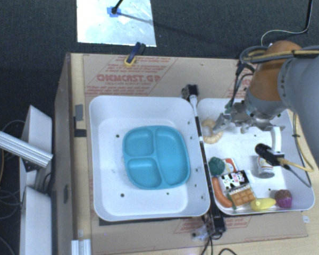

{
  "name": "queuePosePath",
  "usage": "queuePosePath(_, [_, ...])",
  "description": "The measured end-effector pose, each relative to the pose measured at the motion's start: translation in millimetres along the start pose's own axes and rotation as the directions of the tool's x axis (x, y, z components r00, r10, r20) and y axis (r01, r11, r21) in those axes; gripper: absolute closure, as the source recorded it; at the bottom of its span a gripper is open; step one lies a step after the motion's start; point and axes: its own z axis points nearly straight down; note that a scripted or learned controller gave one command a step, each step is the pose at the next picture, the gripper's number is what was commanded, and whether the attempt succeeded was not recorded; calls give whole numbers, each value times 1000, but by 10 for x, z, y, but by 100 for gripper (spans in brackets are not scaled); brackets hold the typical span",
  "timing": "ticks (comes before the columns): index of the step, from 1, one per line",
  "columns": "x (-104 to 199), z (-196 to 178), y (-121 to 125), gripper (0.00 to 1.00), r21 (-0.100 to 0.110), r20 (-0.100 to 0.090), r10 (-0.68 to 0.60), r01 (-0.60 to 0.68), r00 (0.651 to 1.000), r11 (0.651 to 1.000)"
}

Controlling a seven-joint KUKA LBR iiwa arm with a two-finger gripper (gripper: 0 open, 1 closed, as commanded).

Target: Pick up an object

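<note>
The claw point(223, 122) hangs low in the right bin point(303, 195), near its back left corner. I cannot tell how far open it is, and I see nothing in it. The pale ring point(212, 135) lies just beside it, right up against the wall between the two bins. That looks like the thing to grab.

What could go wrong? The ring is so close to the wall that the claw may bump the wall going down. It may pinch only the ring's edge and let it slip. It may also push the ring away and close on air. The other toys are packed tight at the front: a green ball point(217, 165), a sausage point(218, 191), a cow block point(234, 180) and a waffle point(242, 196). A grab there could knock one toy into the next.

The arm point(303, 78) covers the back of the right bin, so I cannot see what lies under it. The ring looks blurry, and I cannot say if the claw touches it. A small can point(264, 169) is half hidden too. The blue plate point(155, 156) sits in the left bin point(111, 116).
</note>
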Motion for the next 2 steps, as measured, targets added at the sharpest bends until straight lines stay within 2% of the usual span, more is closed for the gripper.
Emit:
queuePosePath(1, [-1129,218,442,0,-5,1,-3,3,1000,1000])
queuePosePath(2, [-370,244,294,0,-3,-1,-4,4,1000,1000])
